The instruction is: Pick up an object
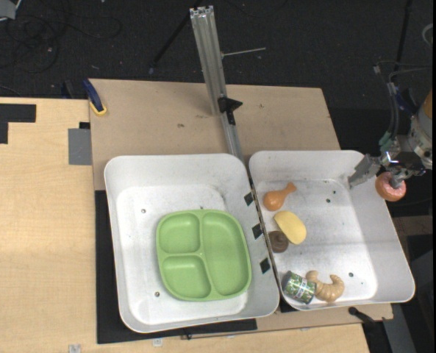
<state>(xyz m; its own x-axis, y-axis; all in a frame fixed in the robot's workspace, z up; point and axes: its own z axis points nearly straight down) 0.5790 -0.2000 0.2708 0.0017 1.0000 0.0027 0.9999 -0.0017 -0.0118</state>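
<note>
My gripper (385, 176) hangs over the right rim of the right bin (365, 256), with the arm coming in from the right edge. A small round red-and-pink fruit (391, 189) sits just under the gripper body between the fingers, up off the bin floor; the gripper is shut on it. One grey finger (362, 171) juts out to the lower left. In the right bin lie an orange toy drumstick (280, 194), a yellow oval piece (290, 226), a small brown round piece (278, 241), a green can (300, 287) and a tan croissant (329, 286).
The left bin (129, 219) holds a green three-part plate (203, 254). A metal post (212, 72) rises behind the gap between the bins. Bare floor shows in the middle and right of the right bin.
</note>
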